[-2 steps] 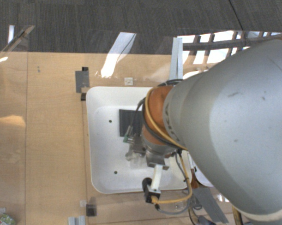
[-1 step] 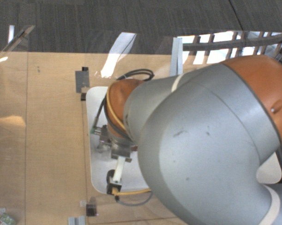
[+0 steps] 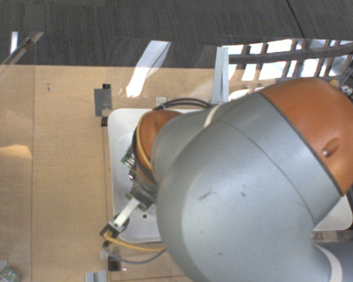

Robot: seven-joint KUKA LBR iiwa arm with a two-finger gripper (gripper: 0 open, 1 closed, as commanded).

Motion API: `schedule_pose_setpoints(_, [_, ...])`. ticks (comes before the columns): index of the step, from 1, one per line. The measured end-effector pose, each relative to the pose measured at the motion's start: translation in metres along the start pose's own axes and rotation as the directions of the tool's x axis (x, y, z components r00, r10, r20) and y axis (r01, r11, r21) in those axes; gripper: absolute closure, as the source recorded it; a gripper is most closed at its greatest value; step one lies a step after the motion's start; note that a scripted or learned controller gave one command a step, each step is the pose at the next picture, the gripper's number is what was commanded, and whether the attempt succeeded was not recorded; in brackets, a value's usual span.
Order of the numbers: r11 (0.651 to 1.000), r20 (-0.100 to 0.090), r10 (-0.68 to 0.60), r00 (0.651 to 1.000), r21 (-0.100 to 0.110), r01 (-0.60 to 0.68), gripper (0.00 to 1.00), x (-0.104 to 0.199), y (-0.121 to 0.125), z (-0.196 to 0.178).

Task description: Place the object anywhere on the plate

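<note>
My big grey arm, with its orange band, fills the middle and right of the camera view and hides most of both white bins. The wrist end hangs low over the left part of the white bin. There the gripper points down into the bin, close to its left wall. The arm covers whatever lies under it and the rest of the bin floor.
Pale wooden bench stretches out to the left of the bin. A black clamp sits at the bin's far left corner. A metal rack stands at the back right. A small green-and-white item lies at the bottom left.
</note>
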State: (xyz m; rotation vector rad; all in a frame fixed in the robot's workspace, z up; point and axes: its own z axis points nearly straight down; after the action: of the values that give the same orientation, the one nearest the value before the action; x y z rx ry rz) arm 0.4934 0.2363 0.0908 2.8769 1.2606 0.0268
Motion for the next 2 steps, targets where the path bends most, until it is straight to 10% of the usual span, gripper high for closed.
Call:
schedule_pose_setpoints(1, [0.996, 0.011, -0.092, 0.996, 0.007, 0.091, 1.0, -0.054, 0.047, -0.2])
schedule_pose_setpoints(2, [0.988, 0.016, -0.154, 0.988, 0.013, 0.154, 1.0, -0.051, 0.038, -0.034])
